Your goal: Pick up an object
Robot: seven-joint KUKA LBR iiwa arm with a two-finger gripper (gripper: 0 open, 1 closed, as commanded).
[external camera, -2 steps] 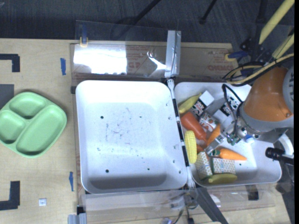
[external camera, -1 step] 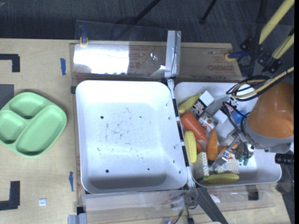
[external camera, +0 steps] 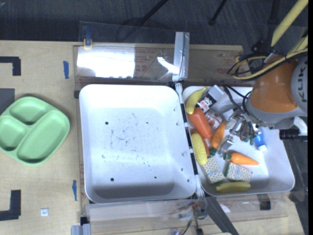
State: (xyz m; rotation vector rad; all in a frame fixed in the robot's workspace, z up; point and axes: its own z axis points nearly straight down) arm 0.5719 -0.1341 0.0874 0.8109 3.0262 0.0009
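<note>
The right bin [external camera: 279,176] holds a heap of toy food. A yellow banana [external camera: 194,99] lies at its back left, with a large orange carrot [external camera: 200,123] and a corn cob [external camera: 199,149] in front of it along the left wall. A smaller orange piece [external camera: 218,134] leans beside them. Another carrot [external camera: 243,159] lies near the middle, above two checkered blocks [external camera: 238,172] and a yellow-green pickle [external camera: 233,185]. My gripper [external camera: 234,133] hangs low over the middle of this bin, just right of the smaller orange piece and above the carrot. A blue bottle [external camera: 258,141] shows to its right.
The left bin [external camera: 98,180] stands beside the right one, sharing a wall. A green divided plate [external camera: 33,129] rests on the bench at far left. A clear plastic panel [external camera: 129,58] stands behind the left bin. Cables run at the back right near the arm's orange band [external camera: 274,92].
</note>
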